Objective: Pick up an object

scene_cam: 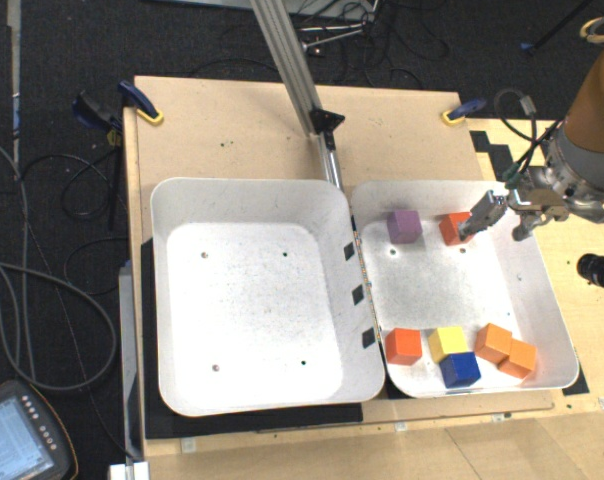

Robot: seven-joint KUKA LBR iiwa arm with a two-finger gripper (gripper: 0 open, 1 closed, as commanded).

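Observation:
My gripper [502, 222] hangs over the back right part of the right bin [542, 298], open, with nothing between its fingers. Its left finger [478, 219] is right beside a red-orange block [451, 229], on that block's right side. A purple block [404, 225] lies a little further left. Along the bin's front edge sit an orange block [403, 345], a yellow block [447, 341], a blue block [460, 369] and two more orange blocks [494, 340] [519, 358] touching each other.
The left bin [172, 268] stands beside the right one on the wooden bench [232, 128]. A slanted metal pole [287, 48] rises from the back of the bench between the bins. Clamps grip the bench's back corners.

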